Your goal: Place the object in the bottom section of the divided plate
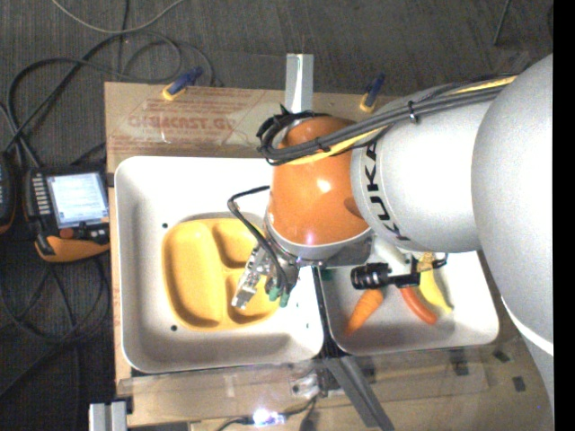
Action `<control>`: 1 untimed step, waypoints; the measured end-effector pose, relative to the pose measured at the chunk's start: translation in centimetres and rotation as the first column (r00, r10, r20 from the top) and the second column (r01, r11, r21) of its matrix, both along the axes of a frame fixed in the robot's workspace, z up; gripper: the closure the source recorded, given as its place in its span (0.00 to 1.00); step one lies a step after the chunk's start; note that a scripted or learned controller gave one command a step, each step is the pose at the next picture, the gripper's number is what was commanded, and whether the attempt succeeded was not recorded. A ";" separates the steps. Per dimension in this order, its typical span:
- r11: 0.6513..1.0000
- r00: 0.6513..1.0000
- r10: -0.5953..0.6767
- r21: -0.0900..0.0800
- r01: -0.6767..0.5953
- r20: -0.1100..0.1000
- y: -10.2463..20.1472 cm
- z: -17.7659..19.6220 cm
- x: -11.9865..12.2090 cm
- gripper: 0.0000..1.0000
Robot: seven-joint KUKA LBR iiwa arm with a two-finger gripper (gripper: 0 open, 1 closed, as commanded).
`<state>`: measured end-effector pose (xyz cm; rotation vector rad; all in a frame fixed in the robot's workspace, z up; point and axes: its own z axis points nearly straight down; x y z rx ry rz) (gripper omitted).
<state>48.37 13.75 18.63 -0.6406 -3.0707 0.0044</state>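
Note:
A yellow divided plate [193, 277] lies in the left white bin [135, 241]. It has one large section on its left side and smaller sections along its right side. My gripper [260, 284] hangs over the plate's right side, near the lower small section, under the orange wrist band [310, 196]. Small green and metal parts show at its tip. No object can be made out in the gripper; the wrist hides part of the plate.
The right bin [476, 326] holds two orange carrots [364, 311] [419, 305] and a yellow piece [440, 293] beside them. The big grey arm covers most of that bin. A handheld screen [70, 200] and cables lie on the floor at left.

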 end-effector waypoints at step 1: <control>1.000 1.000 0.000 0.001 0.000 -0.001 0.0 0.0 0.0 0.00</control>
